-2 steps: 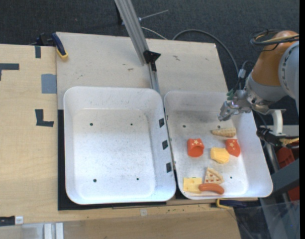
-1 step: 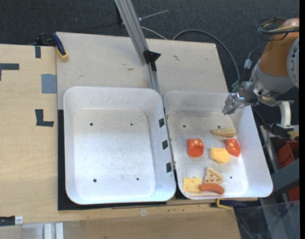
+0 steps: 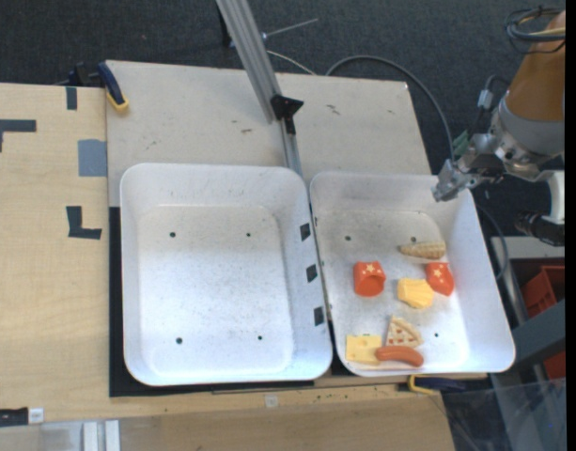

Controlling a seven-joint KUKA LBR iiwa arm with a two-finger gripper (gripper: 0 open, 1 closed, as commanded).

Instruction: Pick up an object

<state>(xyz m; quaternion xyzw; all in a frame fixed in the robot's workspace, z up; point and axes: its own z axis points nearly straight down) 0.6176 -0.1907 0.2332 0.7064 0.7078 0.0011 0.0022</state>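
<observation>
The right bin (image 3: pixel 475 252) holds several small toy foods. An orange-red cup-like piece (image 3: pixel 368 278) sits near its middle, a tan bread-like piece (image 3: pixel 423 249) lies above it to the right, and a red piece (image 3: pixel 440 277) touches a yellow chunk (image 3: pixel 416 293). Near the front edge lie a yellow cheese block (image 3: pixel 362 348), a pizza slice (image 3: pixel 402 332) and a red sausage (image 3: pixel 398 355). My gripper (image 3: pixel 446 186) hangs over the bin's upper right rim, apart from all the pieces, with nothing seen in it.
The left bin (image 3: pixel 137 252) stands beside the right one. A slanted metal pole (image 3: pixel 255 50) crosses the bench behind the bins, with a cable (image 3: pixel 381 64) curving to the right. A yellow-handled clamp (image 3: pixel 113 87) sits at the far left corner.
</observation>
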